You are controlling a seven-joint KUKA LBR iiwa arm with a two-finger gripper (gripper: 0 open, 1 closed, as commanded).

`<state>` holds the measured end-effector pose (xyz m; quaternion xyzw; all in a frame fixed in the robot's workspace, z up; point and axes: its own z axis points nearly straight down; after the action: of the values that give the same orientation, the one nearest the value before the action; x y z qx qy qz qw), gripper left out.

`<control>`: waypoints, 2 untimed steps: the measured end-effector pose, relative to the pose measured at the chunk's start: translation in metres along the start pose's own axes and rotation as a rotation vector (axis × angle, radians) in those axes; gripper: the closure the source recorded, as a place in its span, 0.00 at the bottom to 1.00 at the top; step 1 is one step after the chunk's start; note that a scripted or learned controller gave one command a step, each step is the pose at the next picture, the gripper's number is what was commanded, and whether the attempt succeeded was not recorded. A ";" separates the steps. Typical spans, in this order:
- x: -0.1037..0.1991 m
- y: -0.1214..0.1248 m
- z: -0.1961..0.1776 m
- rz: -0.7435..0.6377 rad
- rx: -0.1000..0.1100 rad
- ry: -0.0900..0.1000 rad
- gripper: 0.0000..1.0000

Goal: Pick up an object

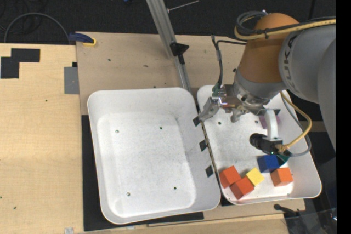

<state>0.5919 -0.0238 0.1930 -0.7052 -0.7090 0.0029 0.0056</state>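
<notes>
Blocks huddle at the right bin's (307,183) near end: two orange-red ones (236,182) touching, a yellow one (255,176) beside them, then blue (268,163) and orange (282,176). The gripper (224,107) hovers over that bin's far end, well apart from them, whether its jaws are apart or together I cannot tell. Left bin (145,153) alongside.
</notes>
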 end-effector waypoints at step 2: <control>-0.053 0.022 -0.050 0.010 -0.014 -0.007 0.00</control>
<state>0.6149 -0.0772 0.2423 -0.7087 -0.7055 0.0002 -0.0020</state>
